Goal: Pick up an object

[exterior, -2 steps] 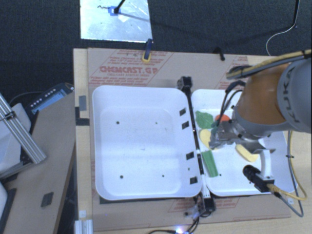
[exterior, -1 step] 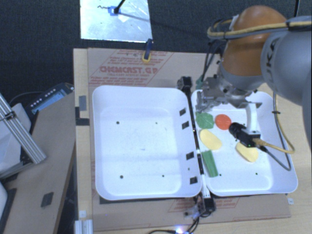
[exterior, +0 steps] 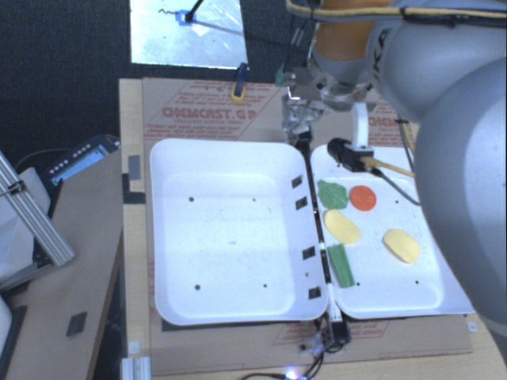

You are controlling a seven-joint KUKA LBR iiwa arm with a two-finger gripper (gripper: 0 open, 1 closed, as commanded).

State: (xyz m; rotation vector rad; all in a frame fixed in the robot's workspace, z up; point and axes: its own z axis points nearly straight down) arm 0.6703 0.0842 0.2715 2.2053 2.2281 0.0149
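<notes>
bench (exterior: 103, 236), two white bins (exterior: 230, 236) side by side

arm (exterior: 444, 93): reaching in from right | end effector (exterior: 299, 125): pointing down

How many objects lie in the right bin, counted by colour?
Green: 2, a leaf-shaped piece and a long stick
Yellow: 2, an oval piece and a rounder piece
Orange-red: 1, a round disc
Total: 5

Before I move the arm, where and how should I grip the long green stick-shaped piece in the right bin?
Probably take the long green stick-shaped piece at its middle, across the narrow width, coming straight down. It lies flat, close beside the right white bin's inner wall, so one finger has little room there.
</notes>
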